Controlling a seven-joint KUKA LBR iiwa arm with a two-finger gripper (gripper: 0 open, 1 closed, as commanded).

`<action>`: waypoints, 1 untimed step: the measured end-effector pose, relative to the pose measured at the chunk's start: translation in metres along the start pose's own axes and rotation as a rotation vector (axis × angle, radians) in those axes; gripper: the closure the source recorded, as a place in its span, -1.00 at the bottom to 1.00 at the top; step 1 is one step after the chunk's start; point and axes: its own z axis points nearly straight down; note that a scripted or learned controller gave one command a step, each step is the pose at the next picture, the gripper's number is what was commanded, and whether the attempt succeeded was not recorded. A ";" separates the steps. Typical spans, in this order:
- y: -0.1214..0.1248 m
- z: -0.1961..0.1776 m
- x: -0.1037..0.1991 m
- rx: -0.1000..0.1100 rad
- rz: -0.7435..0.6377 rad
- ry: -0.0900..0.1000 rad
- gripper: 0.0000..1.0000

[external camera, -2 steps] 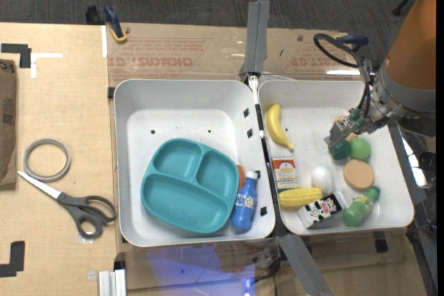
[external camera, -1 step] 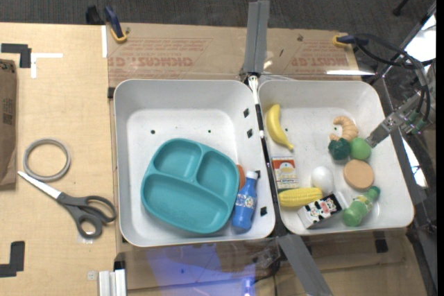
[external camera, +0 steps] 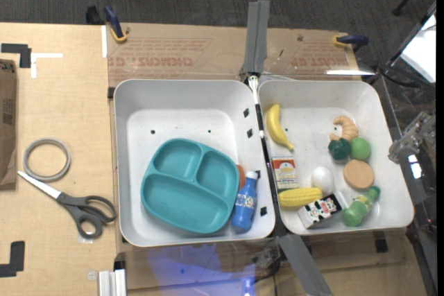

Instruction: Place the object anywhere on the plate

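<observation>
In the camera view, the teal plate (external camera: 187,180) lies in the left bin (external camera: 128,149). Which object is meant cannot be told. The likeliest is the blue bottle (external camera: 244,201), touching the plate's rim at 4 o'clock. It looks light, stiff and slick, so it is best pinched across mid-body. The gripper (external camera: 409,142) hangs at the right bin's (external camera: 312,90) 3 o'clock edge, open or closed unclear. Counted: one plate, one bottle, two bins, one banana (external camera: 276,127), one corn (external camera: 300,197), one egg (external camera: 322,177).
</observation>
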 end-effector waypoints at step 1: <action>-0.021 -0.014 -0.016 0.000 -0.247 -0.002 1.00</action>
